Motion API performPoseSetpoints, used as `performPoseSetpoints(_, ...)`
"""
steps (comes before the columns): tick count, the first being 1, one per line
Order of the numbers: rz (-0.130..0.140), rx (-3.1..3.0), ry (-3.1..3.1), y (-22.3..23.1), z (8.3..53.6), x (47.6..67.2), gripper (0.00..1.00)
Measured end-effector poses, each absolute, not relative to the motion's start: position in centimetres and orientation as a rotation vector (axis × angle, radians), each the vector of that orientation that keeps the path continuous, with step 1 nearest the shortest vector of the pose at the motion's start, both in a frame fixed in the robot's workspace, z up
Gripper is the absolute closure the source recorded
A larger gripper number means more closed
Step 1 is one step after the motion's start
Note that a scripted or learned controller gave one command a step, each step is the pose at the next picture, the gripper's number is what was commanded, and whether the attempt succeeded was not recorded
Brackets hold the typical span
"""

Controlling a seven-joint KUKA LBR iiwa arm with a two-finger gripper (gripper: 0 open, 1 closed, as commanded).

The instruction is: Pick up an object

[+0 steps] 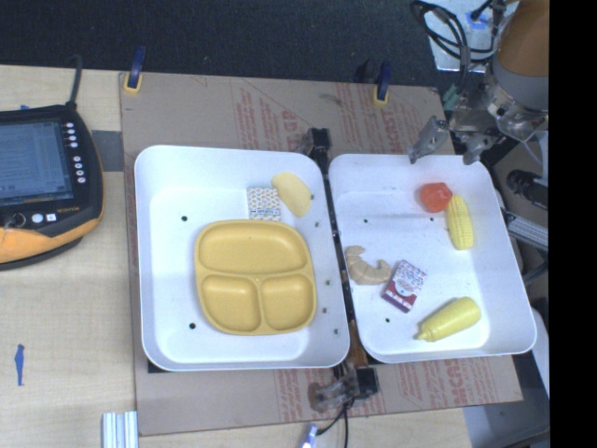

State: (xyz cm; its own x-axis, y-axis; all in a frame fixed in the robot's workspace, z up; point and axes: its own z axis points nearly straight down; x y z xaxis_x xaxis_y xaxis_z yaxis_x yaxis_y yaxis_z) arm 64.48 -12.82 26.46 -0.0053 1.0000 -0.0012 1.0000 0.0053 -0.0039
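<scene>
Camera view, slanted down on the bench (84,343): two shallow white bins side by side on brown cardboard. Left bin (159,250) holding a yellow three-compartment tray (254,275), with a small patterned packet (264,203) and a pale yellow wedge (293,193) just above the tray, touching or nearly touching each other. Right bin (508,278) holding a red tomato-like ball (434,196), a corn cob (458,221) just beside it on the right, a tan curled piece (366,267) near the inner wall, a red and white sachet (404,286) just right of that, and a yellow squeeze bottle (450,318) near the front edge. Off to the left on the bench, a teach pendant (42,183) with orange casing.

End effector (449,147) hanging over the far rim of the right bin, fingers spread apart, nothing between them, orange-banded arm coming in from the right. Nearest candidates judged to be the red ball and the corn cob, both lying just toward the camera from the end effector, so a short move forward and down would be called for. Corn cob long axis running roughly front to back in the bin, parallel to the side wall; a grip across its narrow width looks the likelier fit. Red ball round, no preferred axis, but prone to rolling if nudged. Squeeze bottle lying slantwise, well apart from the end effector. Nothing lifted yet; task judged at its very start.
</scene>
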Motion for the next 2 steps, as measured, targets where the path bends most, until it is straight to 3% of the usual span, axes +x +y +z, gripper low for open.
performPoseSetpoints(1, 0.01, -2.215, -2.224, -18.7, 17.9, 64.4, 0.0)
performPoseSetpoints(2, 0.009, -2.212, -2.226, -17.7, 9.1, 65.5, 0.0)
